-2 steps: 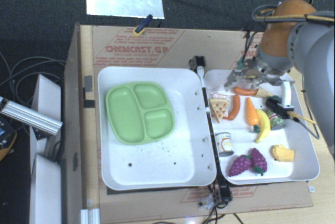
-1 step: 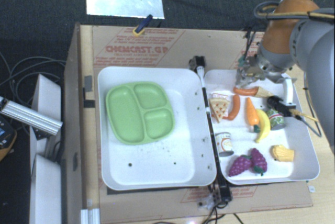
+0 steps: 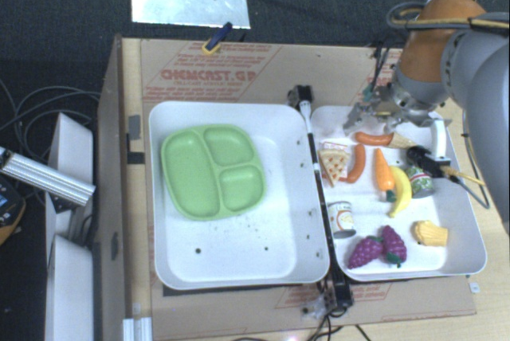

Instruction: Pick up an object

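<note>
Past the grapes (image 3: 377,245), our fingers (image 3: 371,113) hover above the sausage (image 3: 374,139); their spread we cannot tell; next, descend

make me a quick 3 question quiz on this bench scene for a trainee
1. True or false: the green tray lies in the left bin.
2. Which lies nearest the front edge of the right bin? A) grapes B) pizza slice C) sausage
3. Fill in: the gripper hangs over the ____ end of the right bin.

Key: 1 true; 2 A; 3 far
</note>
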Robot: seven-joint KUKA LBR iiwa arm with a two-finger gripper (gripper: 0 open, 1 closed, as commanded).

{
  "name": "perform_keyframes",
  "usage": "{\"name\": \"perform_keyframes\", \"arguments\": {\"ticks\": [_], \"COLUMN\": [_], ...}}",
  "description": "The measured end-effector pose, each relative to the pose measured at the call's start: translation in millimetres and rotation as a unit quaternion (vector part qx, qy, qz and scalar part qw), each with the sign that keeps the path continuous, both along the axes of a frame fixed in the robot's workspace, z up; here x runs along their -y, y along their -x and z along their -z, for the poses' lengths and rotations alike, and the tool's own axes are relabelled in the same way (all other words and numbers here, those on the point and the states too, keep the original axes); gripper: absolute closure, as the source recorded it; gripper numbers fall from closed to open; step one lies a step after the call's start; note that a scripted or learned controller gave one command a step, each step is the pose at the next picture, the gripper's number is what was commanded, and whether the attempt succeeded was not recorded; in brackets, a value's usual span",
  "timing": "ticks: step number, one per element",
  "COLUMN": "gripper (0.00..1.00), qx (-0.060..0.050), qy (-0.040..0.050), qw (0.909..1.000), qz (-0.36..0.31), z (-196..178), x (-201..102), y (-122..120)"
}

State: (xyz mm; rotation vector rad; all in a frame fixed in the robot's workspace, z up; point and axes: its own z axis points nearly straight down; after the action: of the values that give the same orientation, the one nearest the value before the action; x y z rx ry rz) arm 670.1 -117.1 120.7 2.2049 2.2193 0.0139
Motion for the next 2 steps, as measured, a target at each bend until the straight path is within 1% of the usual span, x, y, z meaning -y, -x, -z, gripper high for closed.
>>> {"name": "perform_keyframes", "arguments": {"ticks": [1,2], "gripper": [0.0,1.0], "qx": [-0.002,-0.003], "qy": [-0.0016,-0.0011], "qw": [1.0,1.0], "qz": [0.004,0.002], "z": [29,19], "x": [2,2], "y": [13,13]}}
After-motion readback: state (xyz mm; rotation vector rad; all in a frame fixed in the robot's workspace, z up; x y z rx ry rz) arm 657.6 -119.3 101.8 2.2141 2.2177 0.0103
